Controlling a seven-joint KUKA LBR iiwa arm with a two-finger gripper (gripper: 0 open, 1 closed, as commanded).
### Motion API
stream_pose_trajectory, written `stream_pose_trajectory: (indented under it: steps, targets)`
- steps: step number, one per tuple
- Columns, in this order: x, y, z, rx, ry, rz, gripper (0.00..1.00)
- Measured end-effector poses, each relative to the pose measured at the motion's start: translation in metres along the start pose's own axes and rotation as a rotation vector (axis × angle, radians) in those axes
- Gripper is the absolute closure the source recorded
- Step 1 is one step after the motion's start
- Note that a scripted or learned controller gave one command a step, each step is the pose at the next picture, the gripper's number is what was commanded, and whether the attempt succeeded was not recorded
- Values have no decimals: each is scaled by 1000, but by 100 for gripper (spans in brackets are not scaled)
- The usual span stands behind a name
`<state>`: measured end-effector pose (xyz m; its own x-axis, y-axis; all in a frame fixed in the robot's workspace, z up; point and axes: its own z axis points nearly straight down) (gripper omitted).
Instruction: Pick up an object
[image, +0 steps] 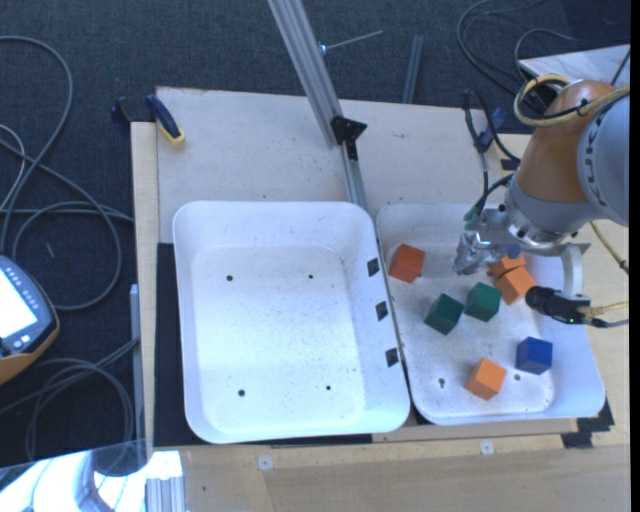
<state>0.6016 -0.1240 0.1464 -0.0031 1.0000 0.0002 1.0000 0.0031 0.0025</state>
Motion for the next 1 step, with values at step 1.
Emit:
stream_pose_trajectory:
  steps: [1]
  targets:
    - [-14,-19,-79,-6,-3,4,100]
